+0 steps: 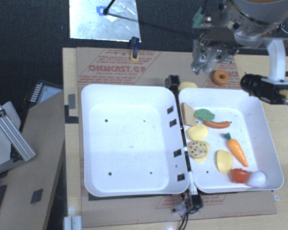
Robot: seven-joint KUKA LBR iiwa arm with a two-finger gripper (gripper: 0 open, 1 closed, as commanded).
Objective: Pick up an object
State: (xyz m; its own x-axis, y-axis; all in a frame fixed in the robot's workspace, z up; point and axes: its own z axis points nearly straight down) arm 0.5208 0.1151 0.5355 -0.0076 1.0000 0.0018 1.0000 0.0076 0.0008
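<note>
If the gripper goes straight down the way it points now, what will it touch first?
Probably the bare cardboard behind the right bin, not any toy. The gripper hangs beyond the bin's far rim, left of the donut. Depth is unclear, so the rim is possible.

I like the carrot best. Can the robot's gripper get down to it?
Probably yes. The carrot lies uncovered in the right bin, apart from its neighbours, and the gripper hangs above the bin's far edge.
</note>
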